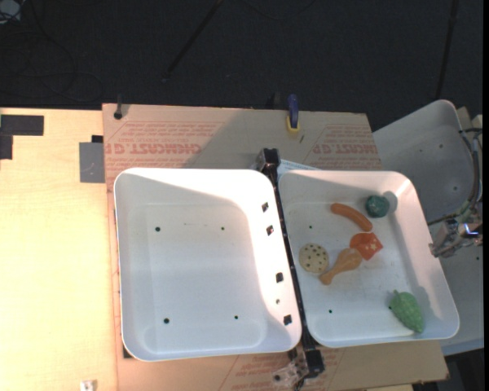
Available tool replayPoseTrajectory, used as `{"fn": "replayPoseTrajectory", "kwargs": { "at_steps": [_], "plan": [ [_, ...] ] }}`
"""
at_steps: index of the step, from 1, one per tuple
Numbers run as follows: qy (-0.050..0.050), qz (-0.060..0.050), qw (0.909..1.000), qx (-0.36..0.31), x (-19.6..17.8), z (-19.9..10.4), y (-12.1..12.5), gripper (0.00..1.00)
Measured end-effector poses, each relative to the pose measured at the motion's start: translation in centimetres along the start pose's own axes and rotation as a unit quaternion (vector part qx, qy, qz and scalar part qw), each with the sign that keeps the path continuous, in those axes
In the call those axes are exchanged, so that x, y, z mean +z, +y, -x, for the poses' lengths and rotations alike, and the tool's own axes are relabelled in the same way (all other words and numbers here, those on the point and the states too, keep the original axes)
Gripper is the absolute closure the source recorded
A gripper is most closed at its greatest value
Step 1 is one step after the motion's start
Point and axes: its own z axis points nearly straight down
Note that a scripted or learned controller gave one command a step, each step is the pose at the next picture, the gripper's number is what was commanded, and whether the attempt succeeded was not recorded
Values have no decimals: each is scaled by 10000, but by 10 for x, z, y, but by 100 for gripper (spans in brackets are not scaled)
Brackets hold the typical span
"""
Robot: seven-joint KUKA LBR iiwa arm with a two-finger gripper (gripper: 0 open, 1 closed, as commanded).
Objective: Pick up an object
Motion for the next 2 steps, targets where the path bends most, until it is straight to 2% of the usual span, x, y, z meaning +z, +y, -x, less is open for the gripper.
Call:
{"fn": "replayPoseTrajectory", "kwargs": {
  "at_steps": [1,2],
  "plan": [
    [-16,61,10000,-34,-72,-19,28,100],
    [0,2,10000,-1,-18,2,-7,100]
  ]
}}
